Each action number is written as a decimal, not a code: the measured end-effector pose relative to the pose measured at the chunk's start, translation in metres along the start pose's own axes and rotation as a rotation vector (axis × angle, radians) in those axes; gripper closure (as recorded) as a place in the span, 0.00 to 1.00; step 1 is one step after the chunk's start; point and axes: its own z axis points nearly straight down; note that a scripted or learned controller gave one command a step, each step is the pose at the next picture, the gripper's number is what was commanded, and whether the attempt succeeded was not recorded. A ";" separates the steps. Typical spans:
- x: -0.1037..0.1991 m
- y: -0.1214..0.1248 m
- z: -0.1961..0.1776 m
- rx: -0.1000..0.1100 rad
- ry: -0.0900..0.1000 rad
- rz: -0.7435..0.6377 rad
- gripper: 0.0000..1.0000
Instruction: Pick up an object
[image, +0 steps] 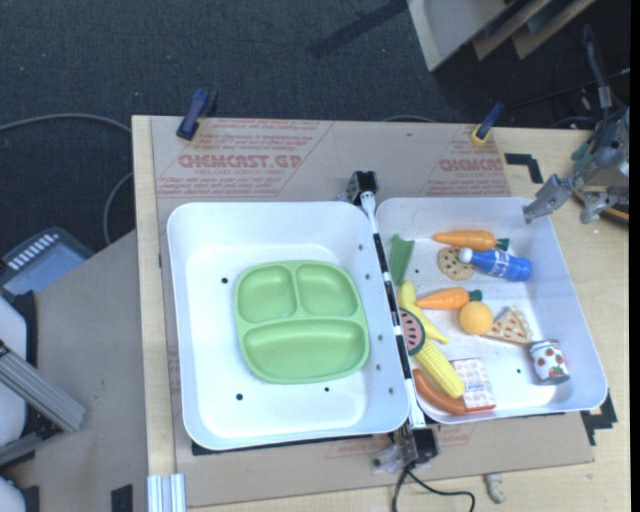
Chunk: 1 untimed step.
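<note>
The right bin (575, 300) holds several toy foods: two carrots (465, 239) (443, 298), a blue bottle (500, 265), a cookie (455, 263), an orange (476, 317), a pizza slice (510, 326), a small can (547, 361), corn (437, 364), a sausage (437, 393), a red-and-white packet (473, 380) and a watermelon slice (410, 328). My gripper (570, 203) hangs at the far right, beyond the bin's back right corner. Its fingers are spread open with nothing between them, well apart from every object.
The left bin (200, 300) carries a green divided plate (300, 320). A black clip (362, 185) joins the bins at the back, and blue clamps (195, 112) (487, 124) hold the cardboard base. A banana (408, 297) and a green leaf (402, 258) lie by the right bin's left wall.
</note>
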 end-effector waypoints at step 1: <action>0.064 0.018 0.120 0.004 0.002 -0.001 0.00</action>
